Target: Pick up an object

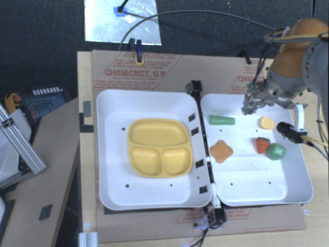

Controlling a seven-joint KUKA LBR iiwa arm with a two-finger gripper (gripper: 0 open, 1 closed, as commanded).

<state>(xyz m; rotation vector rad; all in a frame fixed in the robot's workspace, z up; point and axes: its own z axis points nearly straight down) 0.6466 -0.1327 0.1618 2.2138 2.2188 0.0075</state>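
The right white bin holds several small items: a green pod-shaped piece, an orange waffle-like piece, a pale yellow round piece, a red strawberry-like piece and a green ball. My gripper hangs over the back of this bin, between the green pod and the yellow round piece, a little behind both. Nothing shows between its fingers.
The left white bin holds a yellow divided tray. A black clip strip runs between the two bins. A black cable part juts from the arm over the right bin's far side.
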